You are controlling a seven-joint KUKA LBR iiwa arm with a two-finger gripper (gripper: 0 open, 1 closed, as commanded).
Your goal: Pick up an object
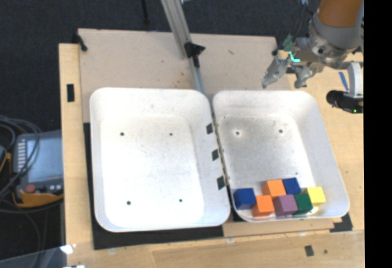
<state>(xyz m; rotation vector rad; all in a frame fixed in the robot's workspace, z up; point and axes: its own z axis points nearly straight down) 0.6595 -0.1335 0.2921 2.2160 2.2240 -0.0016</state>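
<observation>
1. I see the gripper (pixel 286 74) past the far edge of the right bin (pixel 318 120), jaws spread, pinching nothing.
2. The coloured blocks (pixel 280 196) cluster in that bin's near corner.
3. I can read no writing.

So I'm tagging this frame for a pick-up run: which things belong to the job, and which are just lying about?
Job:
- gripper, above the right bin's far rim
- right bin
- blocks clustered in its near corner: blue block, orange block, purple block, green block, yellow block

Lying about:
- left bin
- metal rail
- handheld controller
</observation>
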